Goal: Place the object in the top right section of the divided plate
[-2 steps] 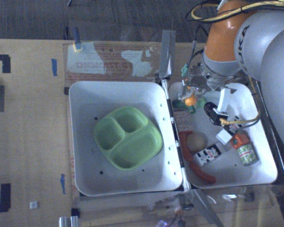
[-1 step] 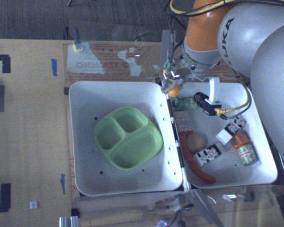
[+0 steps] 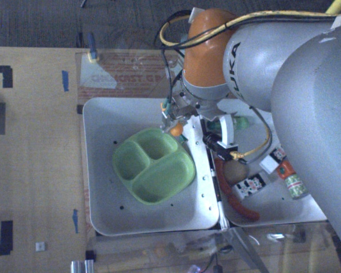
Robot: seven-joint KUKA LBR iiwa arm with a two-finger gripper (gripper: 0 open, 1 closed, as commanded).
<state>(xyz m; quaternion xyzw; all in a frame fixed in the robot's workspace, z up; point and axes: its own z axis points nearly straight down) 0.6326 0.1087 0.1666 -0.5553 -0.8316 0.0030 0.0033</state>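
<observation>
Hovering at the upper right rim of the green divided plate [image 3: 153,165] in the left bin [image 3: 102,152], the claw [image 3: 171,120] seems to pinch a small orange object [image 3: 176,131], poised above the target section for release.

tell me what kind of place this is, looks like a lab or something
Most likely a robotics lab or test cell. A large grey arm reaches over two white bins on a wooden bench marked with blue tape; a green divided plate sits in one bin.
</observation>
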